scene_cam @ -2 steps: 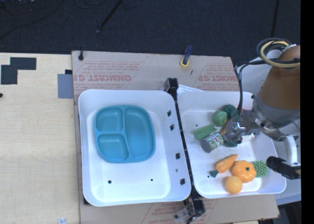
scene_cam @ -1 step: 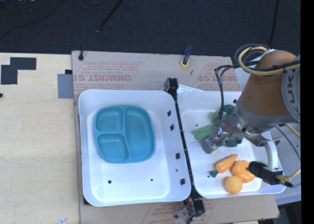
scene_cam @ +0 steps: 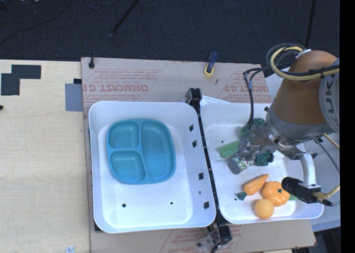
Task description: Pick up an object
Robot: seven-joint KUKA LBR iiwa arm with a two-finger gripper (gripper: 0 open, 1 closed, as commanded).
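Observation:
My gripper [scene_cam: 248,149] reaches down into the right bin [scene_cam: 222,119] from the right, in the middle of a cluster of green toys. A light green pod-shaped piece [scene_cam: 228,150] lies just left of it. A dark green piece [scene_cam: 264,158] sits at its right, and another green piece [scene_cam: 246,130] shows behind it. A small green-and-white item [scene_cam: 241,165] lies right below the gripper. Nearer the front are an orange carrot [scene_cam: 255,184], an orange pumpkin-like toy [scene_cam: 275,192] and a yellow-orange ball [scene_cam: 264,208].
The left bin [scene_cam: 105,202] holds a blue three-compartment plate [scene_cam: 140,151]. A black divider [scene_cam: 202,160] with clips runs between the bins. A blue-and-yellow clamp [scene_cam: 211,64] sits on the cardboard behind them.

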